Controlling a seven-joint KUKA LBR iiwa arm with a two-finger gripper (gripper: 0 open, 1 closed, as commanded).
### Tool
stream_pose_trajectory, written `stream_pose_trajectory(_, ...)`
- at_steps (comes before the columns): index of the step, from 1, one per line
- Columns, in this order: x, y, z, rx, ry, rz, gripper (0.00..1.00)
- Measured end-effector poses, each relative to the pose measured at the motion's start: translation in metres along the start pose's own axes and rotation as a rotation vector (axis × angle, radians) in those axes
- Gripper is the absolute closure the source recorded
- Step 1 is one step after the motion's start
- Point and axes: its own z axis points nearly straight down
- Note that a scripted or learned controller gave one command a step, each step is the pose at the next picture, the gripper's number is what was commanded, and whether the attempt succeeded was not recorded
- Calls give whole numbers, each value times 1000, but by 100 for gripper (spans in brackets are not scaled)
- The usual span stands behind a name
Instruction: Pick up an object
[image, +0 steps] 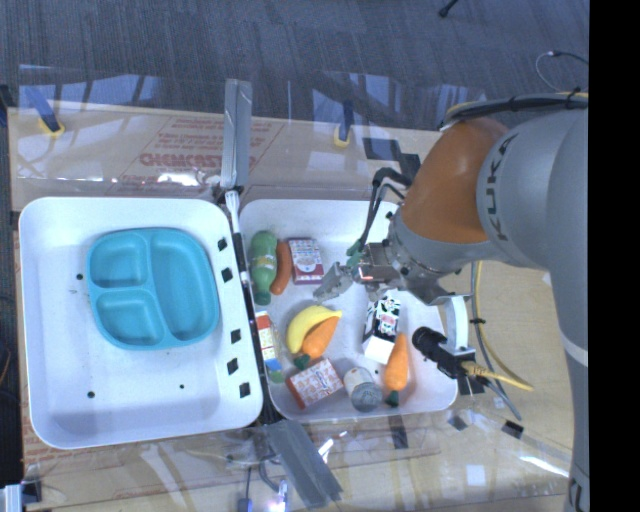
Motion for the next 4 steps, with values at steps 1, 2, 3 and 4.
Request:
stream_pose_trajectory(1, -21, -6, 99, -19, -2, -92, 0)
stream_pose_trajectory(2, -20, -7, 90, -17, -2, -98, 100)
stream_pose_trajectory(3, 68, -23, -8, -4, -1, 91, 100)
stream_pose_trajectory(4, 67, -23, -8, -3, -1, 92, 0)
